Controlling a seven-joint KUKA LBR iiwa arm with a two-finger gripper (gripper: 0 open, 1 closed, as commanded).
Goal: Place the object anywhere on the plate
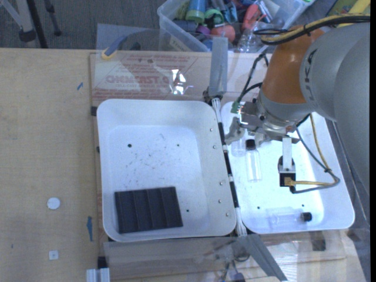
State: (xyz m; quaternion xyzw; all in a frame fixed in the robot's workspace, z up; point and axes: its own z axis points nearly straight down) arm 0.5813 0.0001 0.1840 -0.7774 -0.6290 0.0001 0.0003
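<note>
Nearest, the black ribbed rectangular plate (147, 209) lies flat in the near-left corner of the left white shallow bin (157, 107); its top carries nothing. Level with it, in the right white shallow bin (336, 211), a small transparent cylinder with a black cap (292, 218) (the likeliest task object) lies on its side close to the near rim, well apart from the plate. Farther in, a second clear tube-like form (254, 168) shows faintly against the bin floor, just below the gripper (253, 143); contact between them cannot be told, nor whether the gripper is open or closed. The grey arm with the orange band (286, 69) stands over the right bin; beyond it sits a clear plastic box of coloured oddments (226, 9).
</note>
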